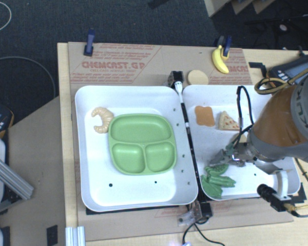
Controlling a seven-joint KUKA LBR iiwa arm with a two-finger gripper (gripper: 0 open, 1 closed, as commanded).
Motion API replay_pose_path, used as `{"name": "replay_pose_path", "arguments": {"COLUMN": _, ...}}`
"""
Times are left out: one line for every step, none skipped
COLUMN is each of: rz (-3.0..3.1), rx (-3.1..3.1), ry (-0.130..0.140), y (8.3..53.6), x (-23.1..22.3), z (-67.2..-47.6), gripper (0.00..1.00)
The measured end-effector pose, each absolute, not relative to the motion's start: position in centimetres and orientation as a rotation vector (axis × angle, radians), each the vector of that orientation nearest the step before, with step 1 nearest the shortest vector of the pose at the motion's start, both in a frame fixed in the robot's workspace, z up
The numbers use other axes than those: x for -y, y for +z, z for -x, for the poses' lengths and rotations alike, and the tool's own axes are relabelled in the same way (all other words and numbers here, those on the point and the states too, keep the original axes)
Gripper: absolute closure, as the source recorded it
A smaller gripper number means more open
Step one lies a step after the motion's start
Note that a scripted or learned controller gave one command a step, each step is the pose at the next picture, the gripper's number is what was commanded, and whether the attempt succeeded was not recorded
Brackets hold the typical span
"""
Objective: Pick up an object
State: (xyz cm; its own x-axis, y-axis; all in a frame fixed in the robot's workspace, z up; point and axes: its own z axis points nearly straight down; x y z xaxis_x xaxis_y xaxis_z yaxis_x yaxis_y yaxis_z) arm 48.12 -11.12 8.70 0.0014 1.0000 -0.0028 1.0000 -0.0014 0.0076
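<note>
Zero lift so far: gripper (pixel 222 160) sits low in the right bin (pixel 277 94), over the green beans (pixel 217 182). Can't tell whether it's clamped on anything. Grasp and lift look still to do.

Brown surface (pixel 118 60) bearing two white bins side by side

The left bin (pixel 92 152) and right bin (pixel 192 99) touch along their inner edges; at the far edge a banana (pixel 220 61) lies by a blue clamp (pixel 226 45); a tan round disc (pixel 197 77) sits just behind the right bin; another blue clamp (pixel 89 41) grips the far left edge.
</note>
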Motion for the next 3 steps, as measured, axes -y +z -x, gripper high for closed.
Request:
{"name": "replay_pose_path", "arguments": {"rz": -2.218, "rx": -2.215, "ry": 0.006, "y": 8.7, "x": 11.1, "z": -48.12, "gripper": 0.0}}
{"name": "replay_pose_path", "arguments": {"rz": -2.218, "rx": -2.215, "ry": 0.006, "y": 8.7, "x": 11.1, "z": -48.12, "gripper": 0.0}}
{"name": "replay_pose_path", "arguments": {"rz": -2.218, "rx": -2.215, "ry": 0.006, "y": 8.7, "x": 11.09, "z": -48.12, "gripper": 0.0}}
